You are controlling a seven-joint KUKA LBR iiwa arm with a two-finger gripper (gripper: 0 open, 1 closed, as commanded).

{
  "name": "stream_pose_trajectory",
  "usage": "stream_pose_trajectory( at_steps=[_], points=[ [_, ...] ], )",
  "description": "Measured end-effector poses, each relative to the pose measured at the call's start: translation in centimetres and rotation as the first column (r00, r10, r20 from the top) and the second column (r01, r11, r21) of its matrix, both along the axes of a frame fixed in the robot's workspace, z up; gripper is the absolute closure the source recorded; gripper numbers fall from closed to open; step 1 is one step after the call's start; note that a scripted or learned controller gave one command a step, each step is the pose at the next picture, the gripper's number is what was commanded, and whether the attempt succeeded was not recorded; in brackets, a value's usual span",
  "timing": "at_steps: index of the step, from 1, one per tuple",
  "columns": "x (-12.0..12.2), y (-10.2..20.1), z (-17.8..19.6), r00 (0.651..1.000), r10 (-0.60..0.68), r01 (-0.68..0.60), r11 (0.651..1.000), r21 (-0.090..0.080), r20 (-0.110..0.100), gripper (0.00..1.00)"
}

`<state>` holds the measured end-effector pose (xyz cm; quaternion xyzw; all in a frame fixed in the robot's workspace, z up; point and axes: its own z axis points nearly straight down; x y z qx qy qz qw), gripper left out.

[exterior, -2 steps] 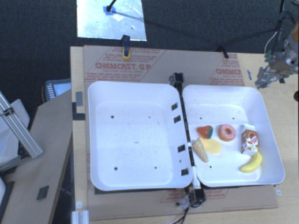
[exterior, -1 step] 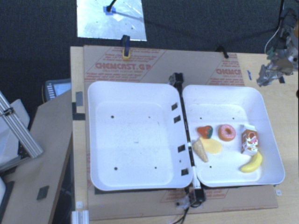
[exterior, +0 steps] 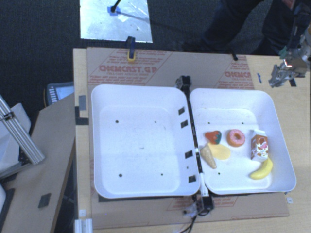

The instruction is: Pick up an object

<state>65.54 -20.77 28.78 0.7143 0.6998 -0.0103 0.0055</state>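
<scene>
The pincer (exterior: 285, 72), whose state I cannot tell, hangs off the right bin's (exterior: 233, 97) far corner, likely clearing the camera's look at the donut (exterior: 236, 138), carton (exterior: 259, 147) and banana (exterior: 261, 169).

Your gripper (exterior: 282, 75) hangs high at the far right edge, outside the bins, with the arm (exterior: 302, 42) rising behind it, touching nothing.
</scene>
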Motion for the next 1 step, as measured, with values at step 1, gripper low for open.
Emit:
stream_pose_trajectory(
  at_steps=[1],
  points=[
    [0.08, -0.01, 1.12, 1.000, 0.003, -0.003, 1.000, -0.002, 0.003, 1.00]
  ],
)
